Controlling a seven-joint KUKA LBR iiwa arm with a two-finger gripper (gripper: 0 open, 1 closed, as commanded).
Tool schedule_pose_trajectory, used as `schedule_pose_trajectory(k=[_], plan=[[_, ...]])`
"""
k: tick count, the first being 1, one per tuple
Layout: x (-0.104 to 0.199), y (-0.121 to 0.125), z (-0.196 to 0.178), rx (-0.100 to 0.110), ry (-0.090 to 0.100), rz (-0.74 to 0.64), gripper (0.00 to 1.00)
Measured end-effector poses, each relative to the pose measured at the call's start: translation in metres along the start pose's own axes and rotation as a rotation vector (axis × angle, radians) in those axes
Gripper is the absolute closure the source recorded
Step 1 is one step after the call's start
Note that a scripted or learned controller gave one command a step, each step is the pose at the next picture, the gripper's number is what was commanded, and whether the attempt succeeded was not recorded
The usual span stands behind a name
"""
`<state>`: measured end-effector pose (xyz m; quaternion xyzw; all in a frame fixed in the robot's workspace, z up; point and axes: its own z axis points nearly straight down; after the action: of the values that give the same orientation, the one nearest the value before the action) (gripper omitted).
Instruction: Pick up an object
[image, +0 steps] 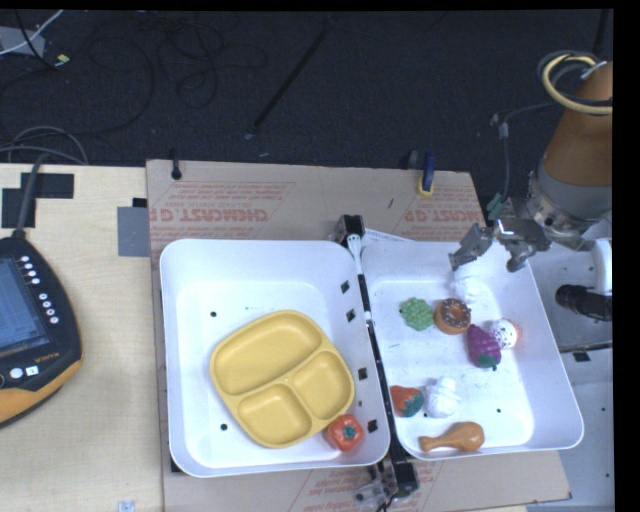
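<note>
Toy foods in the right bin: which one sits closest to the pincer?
The doughnut, brown with pink icing, lies nearest the pincer, just below it. The green piece beside it sits slightly farther left.

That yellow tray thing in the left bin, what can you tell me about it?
The yellow tray looks like smooth moulded plastic, with rounded corners and three compartments: one long one on the upper left and two smaller ones toward the lower right. All three look empty. It lies flat, right side up, turned at a slant in the left bin, filling much of its floor. A small red tomato sits by its lower right corner, close or just touching.
</note>
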<state>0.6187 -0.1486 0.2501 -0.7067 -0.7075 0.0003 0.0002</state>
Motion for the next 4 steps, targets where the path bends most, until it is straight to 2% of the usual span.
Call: schedule_pose_trajectory(k=[1, 2, 3, 4], plan=[[0.029, -0.026, -0.185, -0.015, -0.002, -0.002, 0.0], [0.082, -0.092, -0.212, -0.002, 0.002, -0.004, 0.0], [0.08, -0.089, -0.219, 0.004, -0.001, -0.005, 1.0], [0.101, -0.1, -0.088, 0.016, 0.002, 0.001, 1.0]])
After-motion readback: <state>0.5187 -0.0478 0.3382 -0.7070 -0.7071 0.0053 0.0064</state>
